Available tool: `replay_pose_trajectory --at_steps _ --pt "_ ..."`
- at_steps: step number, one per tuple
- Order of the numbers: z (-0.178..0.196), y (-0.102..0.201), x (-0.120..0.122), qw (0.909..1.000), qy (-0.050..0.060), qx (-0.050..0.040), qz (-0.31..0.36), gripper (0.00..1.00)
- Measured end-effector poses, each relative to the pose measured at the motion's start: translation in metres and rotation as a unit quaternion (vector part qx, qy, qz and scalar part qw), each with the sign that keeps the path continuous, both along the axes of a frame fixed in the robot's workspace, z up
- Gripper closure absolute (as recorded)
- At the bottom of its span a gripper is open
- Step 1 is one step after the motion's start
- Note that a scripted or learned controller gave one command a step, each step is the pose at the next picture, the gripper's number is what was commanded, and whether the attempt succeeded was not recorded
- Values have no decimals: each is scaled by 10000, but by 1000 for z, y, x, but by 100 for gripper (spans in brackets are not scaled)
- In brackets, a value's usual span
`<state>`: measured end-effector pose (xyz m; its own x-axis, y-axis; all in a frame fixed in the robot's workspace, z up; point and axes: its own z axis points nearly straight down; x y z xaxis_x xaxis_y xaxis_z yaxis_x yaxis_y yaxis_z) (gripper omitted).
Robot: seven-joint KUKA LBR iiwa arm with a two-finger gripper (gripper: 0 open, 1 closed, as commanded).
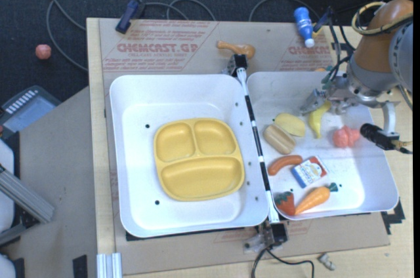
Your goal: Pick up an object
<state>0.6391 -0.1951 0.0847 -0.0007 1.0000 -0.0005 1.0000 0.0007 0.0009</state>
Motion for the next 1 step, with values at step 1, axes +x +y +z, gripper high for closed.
replay_pose_trajectory --at_steps 1 --pt "0 45 -9 10000 12 8 2 0"
